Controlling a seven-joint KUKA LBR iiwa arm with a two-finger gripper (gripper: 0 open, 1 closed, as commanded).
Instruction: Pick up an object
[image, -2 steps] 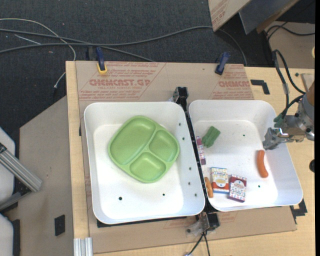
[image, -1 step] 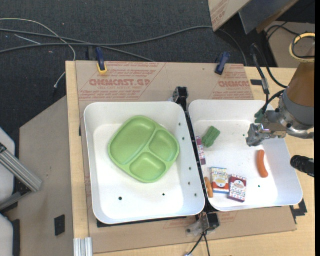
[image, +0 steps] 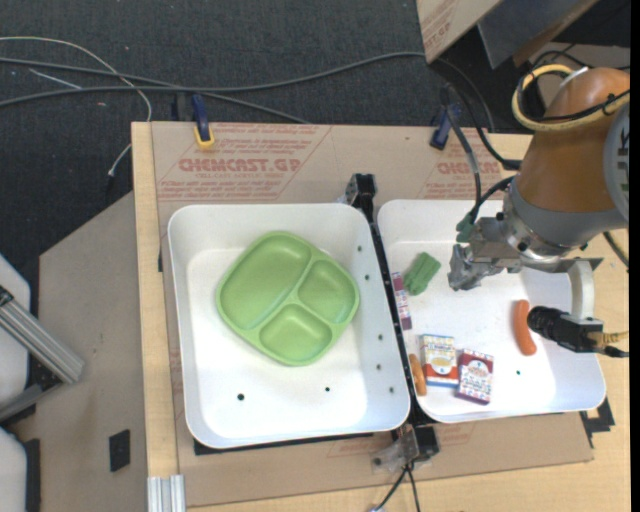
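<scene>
**Gripper down over the right bin, green block just beside it**

Here we are above the bench, and the arm (image: 572, 140) comes in from the right, a broad orange band over grey metal, cables looping off it. Its gripper (image: 466, 272) hangs low over the far-left part of the right bin (image: 560, 395), a dark, boxy metal piece. Whether it is spread or closed I cannot tell from this angle, and nothing is visibly pinched in it.

Just left of the gripper lies a small green block (image: 422, 272), matte and chunky, tilted on the bin floor, close to the gripper yet not clearly touching. Against the divider sits a thin, flat purple packet (image: 401, 298). Toward the near side, two small printed cards or boxes (image: 458, 368) lie side by side, glossy with red and white artwork, and a slim orange stick (image: 419, 373) rests at their left edge. Over to the right, a smooth orange-red sausage shape (image: 524, 328) lies by itself.

The left bin (image: 200, 395) is shallow, white, round-cornered plastic, and in it sits a pale green divided plate (image: 288, 297), smooth, three compartments, turned at an angle. Under both bins: flat brown cardboard (image: 260, 155) with red print.
</scene>
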